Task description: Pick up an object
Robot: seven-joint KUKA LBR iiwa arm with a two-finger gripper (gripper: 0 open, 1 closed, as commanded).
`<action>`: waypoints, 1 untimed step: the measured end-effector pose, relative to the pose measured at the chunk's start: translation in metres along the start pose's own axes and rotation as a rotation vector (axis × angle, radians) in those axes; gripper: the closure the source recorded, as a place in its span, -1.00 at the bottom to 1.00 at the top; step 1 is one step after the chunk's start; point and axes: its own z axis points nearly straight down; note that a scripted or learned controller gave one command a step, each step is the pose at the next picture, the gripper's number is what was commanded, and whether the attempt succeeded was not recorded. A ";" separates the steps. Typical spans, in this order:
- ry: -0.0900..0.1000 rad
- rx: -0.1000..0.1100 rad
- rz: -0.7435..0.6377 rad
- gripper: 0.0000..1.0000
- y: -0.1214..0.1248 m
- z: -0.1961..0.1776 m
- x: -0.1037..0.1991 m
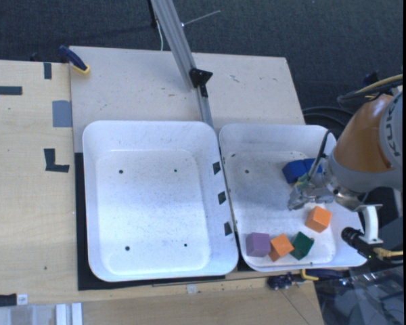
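Observation:
The right bin point(257, 144) holds several small objects. A blue object point(295, 169) lies near its middle right. An orange cube point(318, 219) sits below it. Along the front wall stand a purple cube point(258, 244), a second orange cube point(280, 247) and a dark green cube point(302, 245). My gripper point(303, 198) hangs low inside this bin, between the blue object and the upper orange cube, just left of that cube. The grey and orange arm point(369, 144) reaches in from the right and hides part of the bin's right side.
The left bin point(95, 181) lies beside the right one, with a shared rim between them. A slanted metal rail point(179, 39) ends at a black clamp behind the bins. A blue and yellow tool point(74, 59) lies at the bench's far left. Cables trail at the right.

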 end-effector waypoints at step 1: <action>-0.002 -0.005 0.001 1.00 -0.002 -0.042 0.001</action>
